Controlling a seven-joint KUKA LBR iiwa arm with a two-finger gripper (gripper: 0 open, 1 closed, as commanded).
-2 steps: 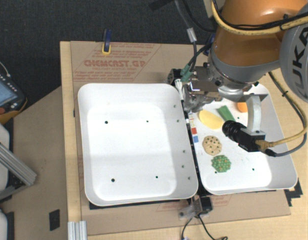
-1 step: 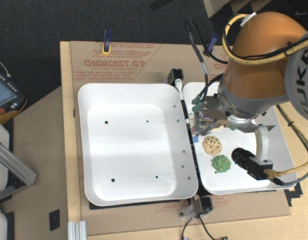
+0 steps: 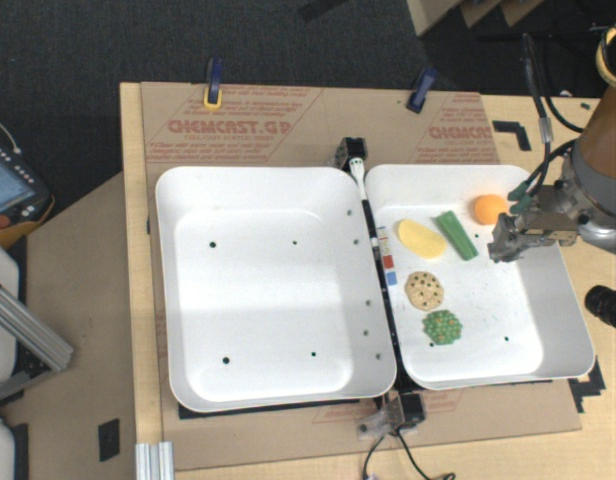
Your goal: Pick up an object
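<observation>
Nothing is picked yet, as far as I can judge: all five candidates lie loose on the floor of the right-hand shallow white bin (image 3: 548, 338). The small orange ball (image 3: 489, 208) sits nearest me, near the bin's upper wall, just at ten o'clock from my gripper (image 3: 507, 240). At nine o'clock from the ball, and a little lower, lies the green rectangular block (image 3: 455, 235), slanted, and just beside it at nine o'clock the pale yellow oval piece (image 3: 420, 238). Below that, toward six o'clock, comes the round tan speckled cookie-like disc (image 3: 424, 290), and under it the round green bumpy piece (image 3: 442, 326), close to the disc.

My grey arm (image 3: 598, 158) reaches in from three o'clock, and the jaws hang over the bin's upper right part, beside the ball. Whether they are spread or pressed together I cannot tell; the dark wrist hardware hides them, and I see nothing between them.

The left-hand shallow white bin (image 3: 188, 298) lies at nine o'clock, both bins resting on the brown cardboard-covered tabletop (image 3: 288, 118).

So the whole task remains: settle over one object, close on it, lift it.
</observation>
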